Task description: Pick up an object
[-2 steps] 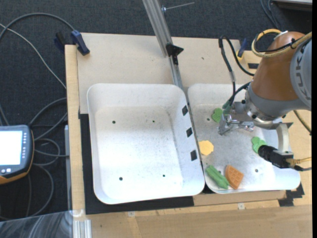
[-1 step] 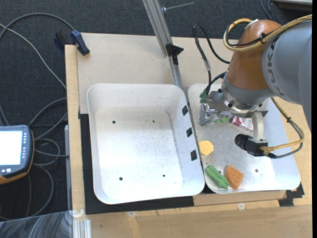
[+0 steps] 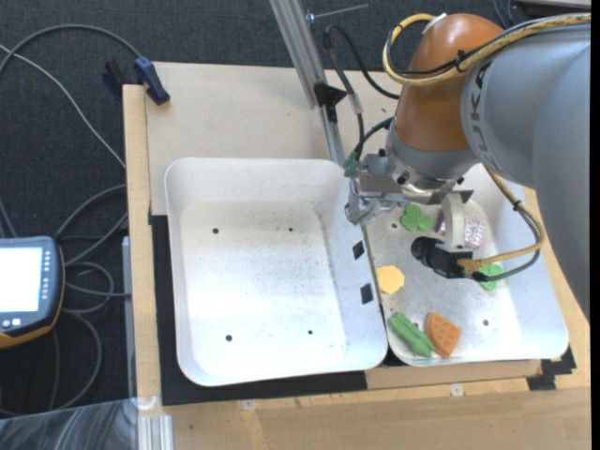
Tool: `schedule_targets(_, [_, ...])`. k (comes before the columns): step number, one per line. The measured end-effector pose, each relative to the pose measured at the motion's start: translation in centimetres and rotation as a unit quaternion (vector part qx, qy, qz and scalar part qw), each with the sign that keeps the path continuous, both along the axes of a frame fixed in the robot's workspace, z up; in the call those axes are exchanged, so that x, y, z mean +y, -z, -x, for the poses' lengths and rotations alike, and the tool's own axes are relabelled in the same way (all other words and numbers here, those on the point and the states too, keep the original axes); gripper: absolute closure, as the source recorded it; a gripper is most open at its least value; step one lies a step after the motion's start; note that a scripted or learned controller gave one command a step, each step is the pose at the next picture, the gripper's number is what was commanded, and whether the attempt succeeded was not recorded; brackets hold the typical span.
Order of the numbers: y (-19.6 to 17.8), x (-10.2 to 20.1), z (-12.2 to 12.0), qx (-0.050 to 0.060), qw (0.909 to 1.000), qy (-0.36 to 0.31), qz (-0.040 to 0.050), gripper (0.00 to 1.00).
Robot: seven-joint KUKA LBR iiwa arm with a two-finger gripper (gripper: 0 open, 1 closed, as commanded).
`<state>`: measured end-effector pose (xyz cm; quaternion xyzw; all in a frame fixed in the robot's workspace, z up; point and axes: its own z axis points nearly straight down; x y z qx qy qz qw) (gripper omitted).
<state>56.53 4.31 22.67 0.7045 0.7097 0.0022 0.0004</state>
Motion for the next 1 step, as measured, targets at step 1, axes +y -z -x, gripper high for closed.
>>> schedule_targets(1, [-0.30,3.90,-1.97,0.000,1.0000,0.001,0.0004,1.00])
